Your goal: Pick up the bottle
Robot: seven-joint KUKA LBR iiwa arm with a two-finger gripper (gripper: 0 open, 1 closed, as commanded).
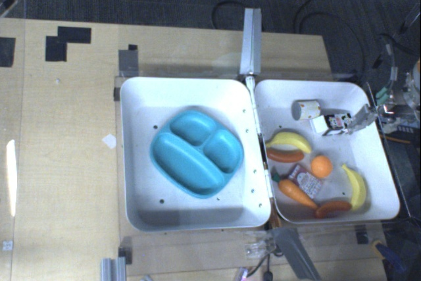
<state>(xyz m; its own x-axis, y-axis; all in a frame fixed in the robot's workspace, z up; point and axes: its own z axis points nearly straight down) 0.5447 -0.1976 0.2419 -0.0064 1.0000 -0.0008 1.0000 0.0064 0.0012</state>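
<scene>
You had the bottle lying on its side in the far part of the right bin, with its grey end towards the divider and its pale labelled end towards the arm. The gripper sat just beside that labelled end, low over the bin's right wall. From this view you could not tell whether it was released or clenched, and nothing showed the bottle held in it. The main risk, as I judge it, was the bottle's round body: a close coming in off-centre or too near the end could have rolled it or squirted it out towards the far wall. A grip on the labelled tip alone might have let it swing and drop on the lift. The nearer banana lay close below the bottle, so a shove that way could have pushed the two together. By count, the right bin held one bottle, two bananas, two sausages, one orange, one carrot and one small packet. The left bin held one blue divided plate.
</scene>
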